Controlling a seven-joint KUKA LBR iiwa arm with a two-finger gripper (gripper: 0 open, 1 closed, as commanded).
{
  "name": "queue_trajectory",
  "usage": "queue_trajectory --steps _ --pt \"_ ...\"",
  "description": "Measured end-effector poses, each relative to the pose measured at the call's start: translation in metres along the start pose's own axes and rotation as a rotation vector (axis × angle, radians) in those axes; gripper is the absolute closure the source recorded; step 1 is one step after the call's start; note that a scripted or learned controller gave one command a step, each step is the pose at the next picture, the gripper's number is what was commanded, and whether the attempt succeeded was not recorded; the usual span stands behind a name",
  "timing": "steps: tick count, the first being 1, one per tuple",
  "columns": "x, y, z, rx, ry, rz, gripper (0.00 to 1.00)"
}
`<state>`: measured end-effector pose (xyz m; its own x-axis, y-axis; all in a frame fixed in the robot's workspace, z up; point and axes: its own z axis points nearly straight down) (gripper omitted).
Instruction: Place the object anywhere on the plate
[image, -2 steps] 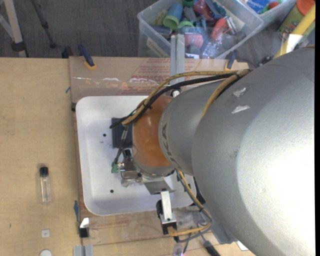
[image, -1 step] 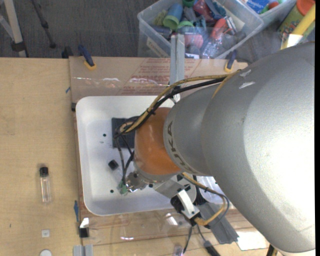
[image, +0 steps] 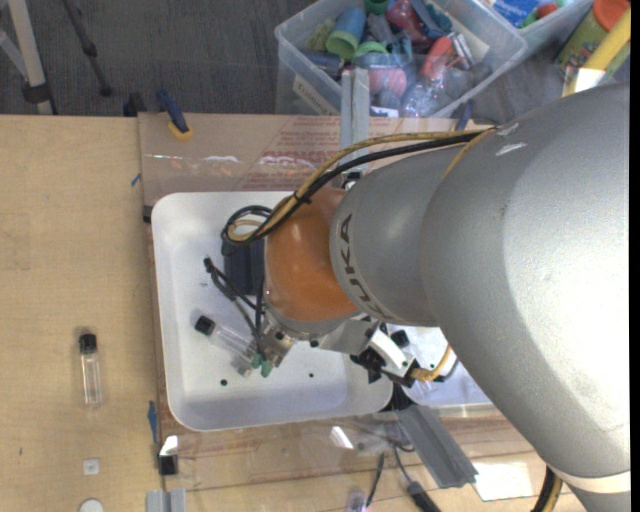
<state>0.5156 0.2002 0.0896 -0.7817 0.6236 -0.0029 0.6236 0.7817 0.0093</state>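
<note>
The pincer (image: 262, 358) hangs low over the white bin (image: 180, 290), close to the bin's near wall and w/ its tip down by the floor of the bin. The bulk of the arm (image: 480, 250) covers it from above, so I cannot tell whether it is open or closed, and I see nothing clearly gripped. A few green bits show at the tip.

Just beside the tip, towards the bin's left wall, lies a clear tube (image: 222, 338) w/ a black cap (prob. the thing to be moved). It lies flat on the bin floor at a slant, cap end pointing away from the pincer. Whether its near end touches the pincer is too blurred to tell. Two small dark specks (image: 222, 380) sit on the bin floor, closer to the near wall.

Above the tip, a black box-like part (image: 240, 265) and black cables sit against the orange band (image: 305, 270), all over the middle of the bin. A yellow-and-black cable (image: 400, 148) runs back along the grey arm.

Outside the bin, well to its left on the wooden tabletop (image: 60, 220), lies a second clear vial (image: 90, 368) w/ a dark cap. Beyond the bin's far wall is a blue clamp (image: 178, 122), and further back a clear tub (image: 300, 60) full of coloured toys (not on the tabletop).
</note>
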Motion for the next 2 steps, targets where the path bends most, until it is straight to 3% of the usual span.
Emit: queue_trajectory --steps 1,2 --pt "-0.036 0.060 -0.006 0.007 0.004 -0.102 1.00" --pt "-0.053 0.076 -0.095 0.004 0.001 -0.411 1.00"
